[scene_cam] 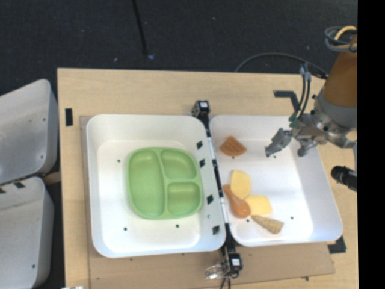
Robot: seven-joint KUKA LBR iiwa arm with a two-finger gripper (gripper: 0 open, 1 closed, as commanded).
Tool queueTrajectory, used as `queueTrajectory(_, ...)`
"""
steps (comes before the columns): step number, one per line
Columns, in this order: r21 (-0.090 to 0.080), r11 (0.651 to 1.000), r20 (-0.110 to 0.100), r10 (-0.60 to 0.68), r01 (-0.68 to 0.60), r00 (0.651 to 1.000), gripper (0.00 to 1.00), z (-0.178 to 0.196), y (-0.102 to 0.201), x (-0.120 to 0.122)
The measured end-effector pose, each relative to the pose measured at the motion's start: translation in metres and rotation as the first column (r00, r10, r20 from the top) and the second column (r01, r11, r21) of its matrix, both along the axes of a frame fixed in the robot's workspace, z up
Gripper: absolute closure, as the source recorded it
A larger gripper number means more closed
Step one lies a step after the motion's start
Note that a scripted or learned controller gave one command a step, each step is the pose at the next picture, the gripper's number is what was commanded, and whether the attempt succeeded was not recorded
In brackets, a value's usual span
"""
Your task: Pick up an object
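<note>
At the far left of the frame we see two grey-white panels (pixel 24 131), both cut off by the edge, so we cannot tell what they are. The worktop (pixel 150 89) is pale wood, and its lower edge runs out of the frame.

The left bin (pixel 96 233) holds a green tray (pixel 163 182) with three compartments, lying flat near the middle. Small black clips (pixel 212 179) sit along the seam where the two bins meet; they are too small to make out in detail.

In the right bin (pixel 313 221) an orange-brown wedge (pixel 233 146) lies in the upper left part. Below it, toward the lower left of that bin, four pieces cluster: a yellow oval (pixel 240 183), an orange stick (pixel 237 203) touching it, a yellow block (pixel 260 205) and a tan cone (pixel 268 224) just beside that.

The gripper (pixel 290 144) hangs over the upper right part of the right bin with its two fingers spread apart and nothing between them, well apart from the cluster. The arm (pixel 341 83) behind it is cut off at the right of the frame, and a cable (pixel 271 56) arcs over the worktop toward it.
</note>
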State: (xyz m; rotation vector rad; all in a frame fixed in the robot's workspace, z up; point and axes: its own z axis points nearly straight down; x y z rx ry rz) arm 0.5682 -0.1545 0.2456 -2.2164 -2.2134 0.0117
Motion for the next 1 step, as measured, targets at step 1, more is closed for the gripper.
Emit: queueTrajectory(1, -0.002, 1.0, 0.013, 0.002, -0.002, 1.0, 0.0, 0.0069, 0.0003, 0.0024)
